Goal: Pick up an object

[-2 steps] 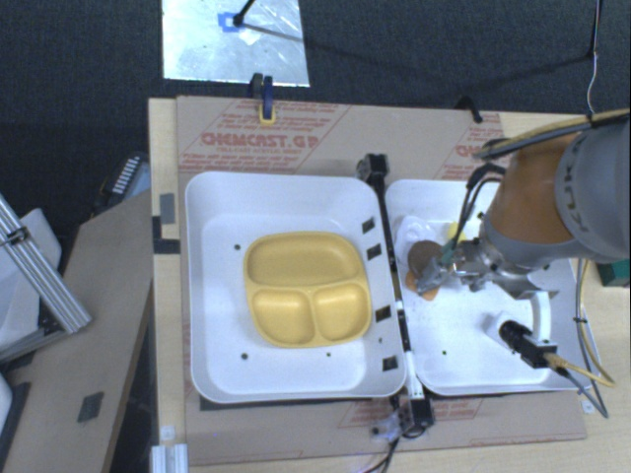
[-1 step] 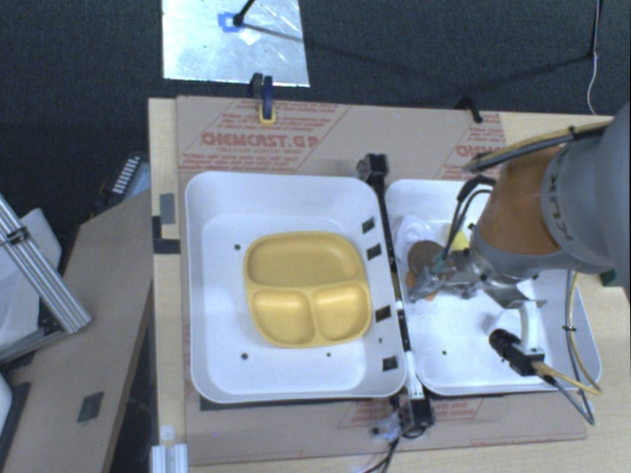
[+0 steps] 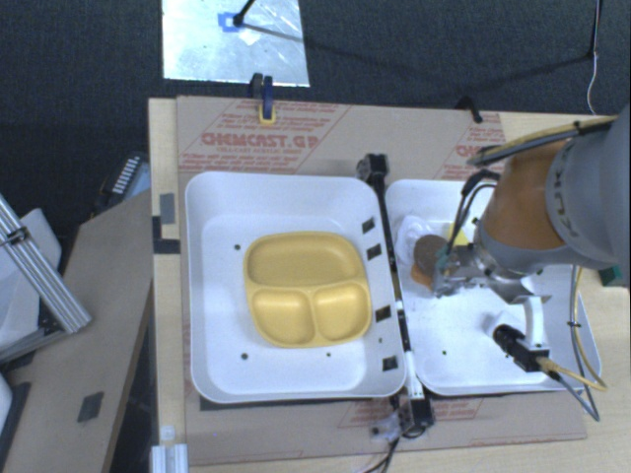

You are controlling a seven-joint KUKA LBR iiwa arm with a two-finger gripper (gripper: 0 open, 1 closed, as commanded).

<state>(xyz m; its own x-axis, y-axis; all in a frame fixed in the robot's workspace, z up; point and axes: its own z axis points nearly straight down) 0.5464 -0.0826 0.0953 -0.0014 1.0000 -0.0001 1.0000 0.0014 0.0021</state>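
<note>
Gripper [image 3: 441, 282] is down in the right bin [image 3: 463, 368], near its upper-left corner, just right of the divider. Can't tell its state from here; wrist blocks it. A brownish object [image 3: 426, 254] sits touching or just up-left of the tip, a white one [image 3: 407, 231] beyond it, toward the bin's upper left. Long axis unreadable. Count: two bins, one arm, one yellow tray [image 3: 301, 289] with three compartments in the left bin [image 3: 217, 264], two small objects visible at right.
</note>
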